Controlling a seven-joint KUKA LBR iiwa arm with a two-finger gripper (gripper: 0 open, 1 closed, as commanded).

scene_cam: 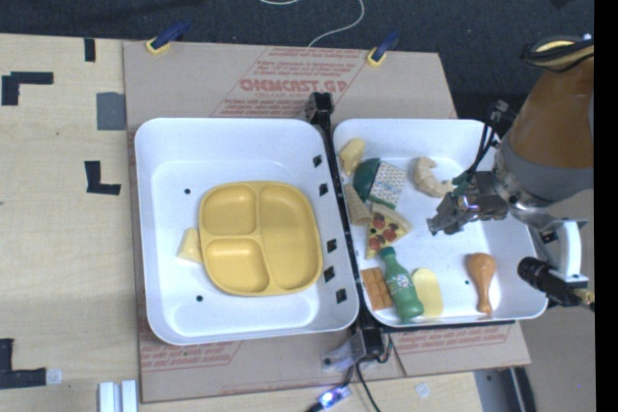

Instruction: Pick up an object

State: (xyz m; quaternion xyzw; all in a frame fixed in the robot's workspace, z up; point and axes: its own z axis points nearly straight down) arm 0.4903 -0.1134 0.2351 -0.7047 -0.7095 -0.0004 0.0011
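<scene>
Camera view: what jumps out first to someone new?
The yellow divided plate in the middle of the left bin. Next, the right bin with toy food crowded along its left wall, among it a green bottle and a drumstick near the front edge. The gripper hangs over that bin's right half.

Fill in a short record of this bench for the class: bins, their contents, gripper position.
left bin: yellow divided plate
right bin: green bottle, drumstick, pizza slice, other toy food
gripper: above right bin, nothing seen between fingers
arm: enters from view's right
</scene>
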